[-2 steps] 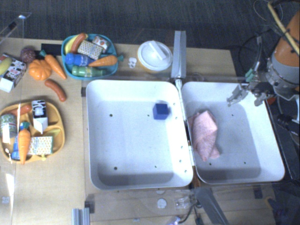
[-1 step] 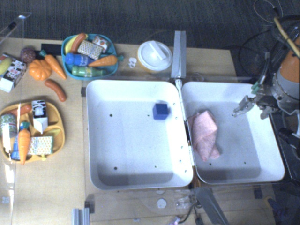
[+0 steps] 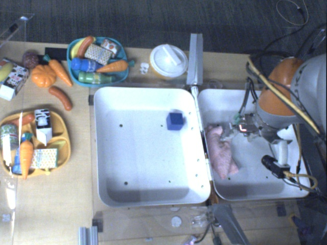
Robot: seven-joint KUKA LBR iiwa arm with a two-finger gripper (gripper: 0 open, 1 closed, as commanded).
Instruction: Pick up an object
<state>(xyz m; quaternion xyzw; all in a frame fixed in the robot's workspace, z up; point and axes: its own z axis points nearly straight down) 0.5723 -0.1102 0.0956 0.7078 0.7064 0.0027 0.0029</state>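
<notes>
The left bin [image 3: 148,188] is mostly bare floor — one small blue cube [image 3: 175,120] sits near its right wall, toward the far edge. In the right bin [image 3: 255,190] a pink soft object [image 3: 220,151] lies along the left wall; the gripper [image 3: 244,128] hangs just right of it — whether open or closed, I cannot tell.

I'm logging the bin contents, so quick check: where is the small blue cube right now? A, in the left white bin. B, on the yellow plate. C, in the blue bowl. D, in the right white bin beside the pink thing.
A: the blue cube sits on the floor of the left bin, near its upper right corner.
</notes>
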